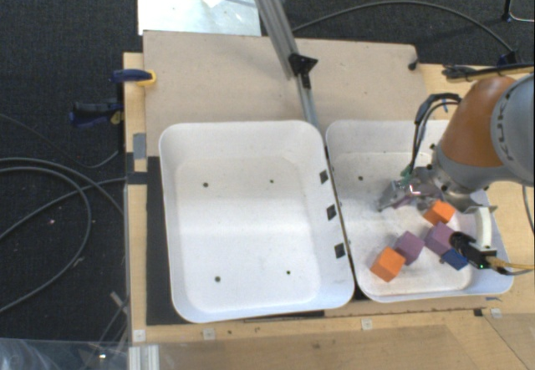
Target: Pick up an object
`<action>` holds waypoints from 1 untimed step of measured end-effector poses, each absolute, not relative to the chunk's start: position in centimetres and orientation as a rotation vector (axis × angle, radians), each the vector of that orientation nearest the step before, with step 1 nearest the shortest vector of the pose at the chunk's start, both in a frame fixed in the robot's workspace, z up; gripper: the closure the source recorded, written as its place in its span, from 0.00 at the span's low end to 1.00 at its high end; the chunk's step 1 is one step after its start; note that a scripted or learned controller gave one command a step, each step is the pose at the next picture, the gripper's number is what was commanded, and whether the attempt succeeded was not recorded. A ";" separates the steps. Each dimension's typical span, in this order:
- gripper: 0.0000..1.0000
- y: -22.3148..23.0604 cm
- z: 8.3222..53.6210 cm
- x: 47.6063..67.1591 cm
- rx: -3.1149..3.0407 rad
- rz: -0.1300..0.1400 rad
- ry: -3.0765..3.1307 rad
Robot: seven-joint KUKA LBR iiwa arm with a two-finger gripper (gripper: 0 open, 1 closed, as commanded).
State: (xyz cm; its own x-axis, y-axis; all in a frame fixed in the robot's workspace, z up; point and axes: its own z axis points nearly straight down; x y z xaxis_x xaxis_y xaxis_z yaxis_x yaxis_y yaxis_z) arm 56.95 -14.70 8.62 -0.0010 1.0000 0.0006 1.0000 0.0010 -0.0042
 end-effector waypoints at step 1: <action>0.00 -13.3 9.1 59.9 -2.217 -0.005 -2.231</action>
State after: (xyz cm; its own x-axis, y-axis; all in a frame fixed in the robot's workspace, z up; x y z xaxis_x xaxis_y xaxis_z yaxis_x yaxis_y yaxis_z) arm 59.94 -13.33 9.10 -0.0067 1.0000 -0.0002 1.0000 0.0067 0.0050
